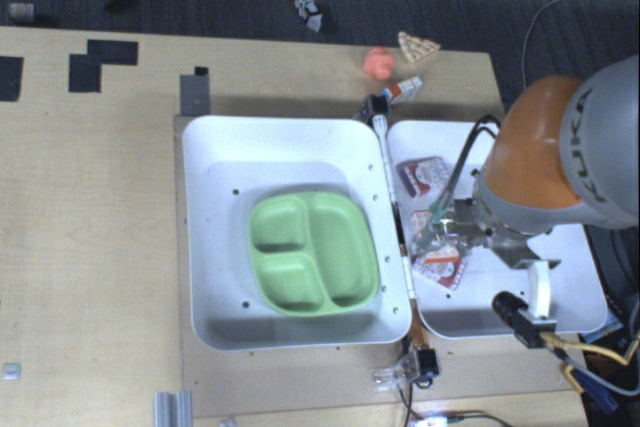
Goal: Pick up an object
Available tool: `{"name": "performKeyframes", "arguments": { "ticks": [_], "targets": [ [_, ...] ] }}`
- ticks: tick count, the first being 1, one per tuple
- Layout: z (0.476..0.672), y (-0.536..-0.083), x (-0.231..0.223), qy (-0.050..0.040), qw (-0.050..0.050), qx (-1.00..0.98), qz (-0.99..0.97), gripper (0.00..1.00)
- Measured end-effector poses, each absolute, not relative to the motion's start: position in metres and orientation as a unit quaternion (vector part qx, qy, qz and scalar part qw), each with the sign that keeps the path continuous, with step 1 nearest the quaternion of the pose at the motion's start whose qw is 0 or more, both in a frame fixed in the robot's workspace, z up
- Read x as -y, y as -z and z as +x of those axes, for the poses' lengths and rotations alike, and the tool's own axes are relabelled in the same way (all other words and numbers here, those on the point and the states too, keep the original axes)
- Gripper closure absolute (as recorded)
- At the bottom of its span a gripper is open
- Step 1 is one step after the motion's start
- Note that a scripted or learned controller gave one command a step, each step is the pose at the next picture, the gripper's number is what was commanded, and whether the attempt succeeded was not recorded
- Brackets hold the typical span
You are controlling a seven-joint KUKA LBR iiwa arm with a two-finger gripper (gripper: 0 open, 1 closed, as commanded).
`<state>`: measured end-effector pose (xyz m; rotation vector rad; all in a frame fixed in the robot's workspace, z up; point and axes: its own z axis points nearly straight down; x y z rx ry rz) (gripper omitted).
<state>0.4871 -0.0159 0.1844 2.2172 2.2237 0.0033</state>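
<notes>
The right white bin (575,287) holds a red and white packet (422,175) near its far left corner. A second red and white packet (441,266) lies closer to the front. Between them is a small clear and green item (428,227). My gripper (455,227) hangs low over the bin's left half, right beside the clear and green item and just above the second packet. The orange band and grey wrist hide most of the gripper from above. Nothing can be seen held in it.
The left bin (200,215) carries a green divided plate (312,250). Behind the bins on the bench lie a pink ball (378,63), a wedge-shaped toy (417,46) and a small tube (401,91). Cables run along the right bin's front right corner (560,340).
</notes>
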Motion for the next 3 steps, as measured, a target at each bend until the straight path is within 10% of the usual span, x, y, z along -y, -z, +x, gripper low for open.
{"name": "performKeyframes", "arguments": {
  "ticks": [3],
  "targets": [
    [0.487, -0.184, 0.004, -0.0015, 0.000, -0.709, 0.705, 1.00]
  ]
}}
